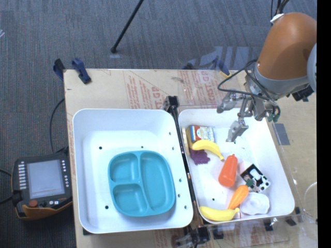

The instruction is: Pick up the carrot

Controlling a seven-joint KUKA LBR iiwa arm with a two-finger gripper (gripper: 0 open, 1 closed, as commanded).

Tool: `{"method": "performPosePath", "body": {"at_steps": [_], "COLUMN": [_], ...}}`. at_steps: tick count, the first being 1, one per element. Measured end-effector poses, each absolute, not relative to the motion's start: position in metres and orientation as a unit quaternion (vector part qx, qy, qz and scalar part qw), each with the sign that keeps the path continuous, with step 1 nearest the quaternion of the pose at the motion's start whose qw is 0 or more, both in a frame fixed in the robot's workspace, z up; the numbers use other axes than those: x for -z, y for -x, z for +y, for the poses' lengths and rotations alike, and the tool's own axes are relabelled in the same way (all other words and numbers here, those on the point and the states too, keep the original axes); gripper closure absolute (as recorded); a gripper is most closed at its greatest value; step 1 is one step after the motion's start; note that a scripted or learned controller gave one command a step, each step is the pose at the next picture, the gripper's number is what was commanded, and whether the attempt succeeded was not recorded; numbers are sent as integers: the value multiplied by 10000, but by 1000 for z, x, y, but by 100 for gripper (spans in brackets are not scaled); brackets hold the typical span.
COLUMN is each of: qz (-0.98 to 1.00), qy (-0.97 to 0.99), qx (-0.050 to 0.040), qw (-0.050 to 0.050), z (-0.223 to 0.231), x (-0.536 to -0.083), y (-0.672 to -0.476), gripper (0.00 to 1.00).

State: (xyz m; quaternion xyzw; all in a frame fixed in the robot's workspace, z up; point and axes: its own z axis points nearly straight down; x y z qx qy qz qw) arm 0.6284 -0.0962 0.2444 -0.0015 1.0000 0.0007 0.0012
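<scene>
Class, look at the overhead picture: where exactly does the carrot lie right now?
The carrot lies in the right bin, near its front edge, between the orange bottle and the lower banana, beside the white cloth.

Two bins sit side by side on the table. The left bin holds a divided plate. In the right bin, a carton lies at the back left with a banana just before it; a bottle lies mid-bin, the carrot nearer the front, and a second banana along the front edge. The tool hangs over the bin's rear.
</scene>
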Motion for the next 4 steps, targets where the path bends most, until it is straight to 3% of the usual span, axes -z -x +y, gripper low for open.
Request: {"method": "performPosePath", "body": {"at_steps": [1,2,3,4], "qz": [9932,9849,9989,9987], "qy": [-1168,-1723,469,498], "qx": [-8,-18,-8,-16], "qw": [-25,165,89,62], "z": [-158,-129,-131,-129], "x": [-167,-98,-91,-99], "y": [-539,-498,-483,-482], "gripper": [0,0,0,100]}}
